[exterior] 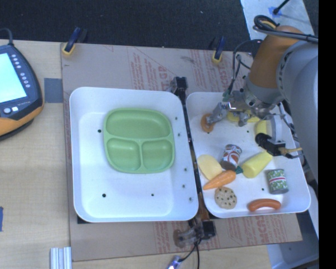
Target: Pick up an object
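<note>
Lower right of the frame: hot dog (264, 205), cookie (225, 197) and carrot (219, 179) lie loose in the right bin (302, 206), spread for picking. Gripper (231, 110) sits low at the bin's upper part, beside a small brown piece (207, 124) and yellow item (235, 116); how far the claw is open, or whether it holds anything, I cannot tell. Green divided tray (139, 139) lies in the left bin (84, 195).

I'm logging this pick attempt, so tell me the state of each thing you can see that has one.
Green three-compartment plastic plate: flat in left white bin.
Orange toy carrot: lying in right white bin, against yellow block.
Small printed can: tilted.
Chocolate-chip cookie: flat.
End effector: low over right bin's far end.
</note>
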Tool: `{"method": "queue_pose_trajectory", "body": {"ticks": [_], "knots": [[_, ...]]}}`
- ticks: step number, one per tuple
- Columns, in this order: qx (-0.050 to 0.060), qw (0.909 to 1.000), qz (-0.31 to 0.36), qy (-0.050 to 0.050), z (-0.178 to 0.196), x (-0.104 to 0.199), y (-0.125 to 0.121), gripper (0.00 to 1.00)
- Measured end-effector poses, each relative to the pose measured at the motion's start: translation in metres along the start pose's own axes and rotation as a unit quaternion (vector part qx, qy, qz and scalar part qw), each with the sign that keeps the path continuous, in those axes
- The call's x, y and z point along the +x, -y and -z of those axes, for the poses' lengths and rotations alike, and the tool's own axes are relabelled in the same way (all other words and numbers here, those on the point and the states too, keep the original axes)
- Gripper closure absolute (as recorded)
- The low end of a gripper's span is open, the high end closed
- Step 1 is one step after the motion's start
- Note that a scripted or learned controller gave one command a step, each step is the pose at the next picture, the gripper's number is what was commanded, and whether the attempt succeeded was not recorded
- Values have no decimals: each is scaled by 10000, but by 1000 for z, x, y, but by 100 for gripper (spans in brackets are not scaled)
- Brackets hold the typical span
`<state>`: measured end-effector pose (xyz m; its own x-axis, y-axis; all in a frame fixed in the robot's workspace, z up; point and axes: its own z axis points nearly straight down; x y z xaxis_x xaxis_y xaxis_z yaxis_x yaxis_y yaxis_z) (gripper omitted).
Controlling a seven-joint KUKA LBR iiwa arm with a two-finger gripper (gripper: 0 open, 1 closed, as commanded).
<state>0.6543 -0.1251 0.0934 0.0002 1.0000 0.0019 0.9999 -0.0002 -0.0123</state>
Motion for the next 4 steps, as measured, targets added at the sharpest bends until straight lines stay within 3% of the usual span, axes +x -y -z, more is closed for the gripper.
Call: {"method": "queue_pose_trajectory", "body": {"ticks": [1, 2, 3, 4], "knots": [[-33, 10000, 23, 11, -3, 26, 80, 0], [-47, 10000, 15, 6, -2, -6, 37, 0], [-34, 10000, 25, 9, -3, 21, 114, 0], [-48, 10000, 17, 7, -2, 2, 45, 0]]}}
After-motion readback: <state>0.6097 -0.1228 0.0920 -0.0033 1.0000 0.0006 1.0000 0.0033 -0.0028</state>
